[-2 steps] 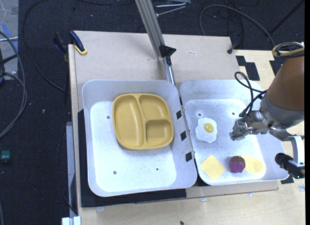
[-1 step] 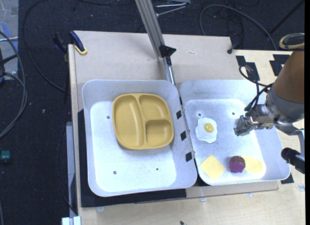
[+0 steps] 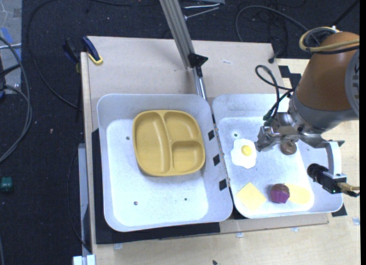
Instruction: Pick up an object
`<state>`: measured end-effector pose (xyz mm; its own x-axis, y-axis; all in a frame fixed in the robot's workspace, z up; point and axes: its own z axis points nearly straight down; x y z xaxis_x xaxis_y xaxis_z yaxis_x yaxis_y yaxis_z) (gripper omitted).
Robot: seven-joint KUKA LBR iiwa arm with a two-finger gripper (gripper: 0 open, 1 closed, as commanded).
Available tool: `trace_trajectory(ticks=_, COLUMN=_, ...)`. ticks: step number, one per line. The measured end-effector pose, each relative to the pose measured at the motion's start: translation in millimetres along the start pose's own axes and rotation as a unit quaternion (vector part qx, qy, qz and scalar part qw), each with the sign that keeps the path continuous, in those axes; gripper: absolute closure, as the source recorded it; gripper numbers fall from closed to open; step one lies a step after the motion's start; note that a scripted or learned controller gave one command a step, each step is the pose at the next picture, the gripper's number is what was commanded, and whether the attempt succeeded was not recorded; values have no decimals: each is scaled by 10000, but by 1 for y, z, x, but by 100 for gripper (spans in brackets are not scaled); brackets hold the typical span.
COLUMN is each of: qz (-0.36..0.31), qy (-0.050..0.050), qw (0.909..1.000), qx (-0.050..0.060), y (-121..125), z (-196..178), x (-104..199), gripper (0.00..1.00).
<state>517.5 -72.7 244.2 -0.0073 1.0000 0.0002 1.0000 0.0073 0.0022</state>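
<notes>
Over the right-hand white bin, near its middle: the gripper, low above the floor of the bin, under the arm's grey wrist and orange band. Nothing seen clamped in it. Apart or together: cannot tell from this slant, with the metal parts bunched in one dark cluster.

Just beside the gripper, toward the left bin: a toy fried egg, flat on the bin floor, white with a yellow yolk. Whether touching or not, cannot tell.

Along the near edge of the same bin, in a row: a pale yellow square slice, a small purple rounded piece, and a second yellow flat piece, the purple one between the two and close against the second.

In the left bin: a yellow divided plate with three compartments, lying toward the far side.
</notes>
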Motion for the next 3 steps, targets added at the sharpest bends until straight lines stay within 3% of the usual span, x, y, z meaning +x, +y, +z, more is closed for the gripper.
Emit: trace_trajectory(ticks=3, qz=10, qy=1, qw=10000, qx=1, y=68, z=1, x=130, gripper=100)
